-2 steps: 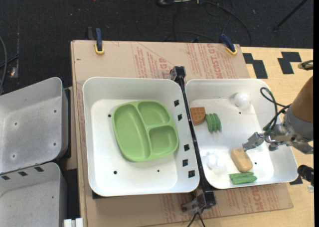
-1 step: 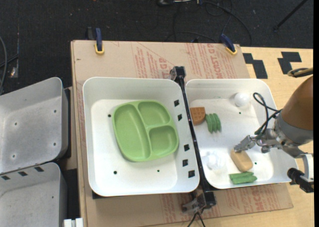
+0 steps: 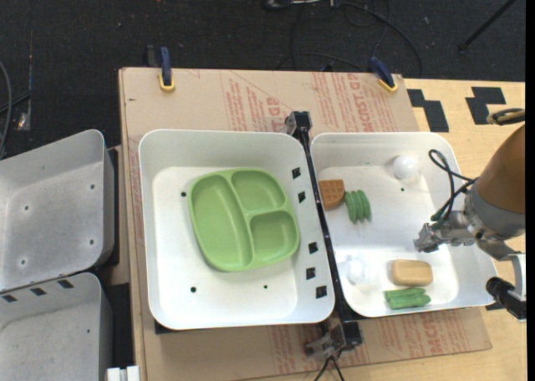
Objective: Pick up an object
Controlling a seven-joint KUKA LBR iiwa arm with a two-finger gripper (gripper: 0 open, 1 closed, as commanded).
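While the arm reaches in from the right: its end effector hangs over the right bin's right half, above bare white floor.
End effector state: dark and small against the bin; whether it is spread or pressed together, I cannot tell, and nothing shows between its tips.
Right bin: white and shallow, carrying six small things.
Tan block: nearest the end effector, just below and left of it, lying flat near the bin's front.
Green pod: just in front of the tan block, close to the front wall.
Orange waffle piece: by the divider at the bin's left side.
Green ridged piece: just right of the waffle piece, nearly touching it.
White ball: toward the back, well apart from the end effector.
Small white object: left of the tan block, hard to make out against the floor.
Left bin: holds a green divided plate with three compartments.
Tabletop: brown board under both bins, with clamps at its back edge.
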